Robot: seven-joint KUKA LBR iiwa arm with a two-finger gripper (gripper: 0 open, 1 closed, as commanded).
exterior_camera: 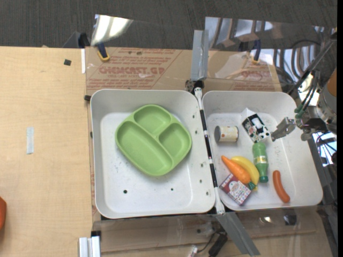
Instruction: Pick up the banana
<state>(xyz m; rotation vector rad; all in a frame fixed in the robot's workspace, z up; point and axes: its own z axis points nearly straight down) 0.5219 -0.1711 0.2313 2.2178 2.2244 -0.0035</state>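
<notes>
The yellow banana [248, 168] lies in the right bin [300, 197], near its middle front. An orange carrot [235, 169] presses against its left side and a green bottle [260, 163] lies along its right side. My gripper [294, 133] hangs over the right part of that bin, up and to the right of the banana and well apart from it. Its fingers stand open with nothing between them.
The right bin also holds a small can [228, 133], a white and black packet [254, 126], a red sausage [281, 186] and a small printed box [236, 191]. A green divided plate [154, 139] lies in the left bin [107, 197].
</notes>
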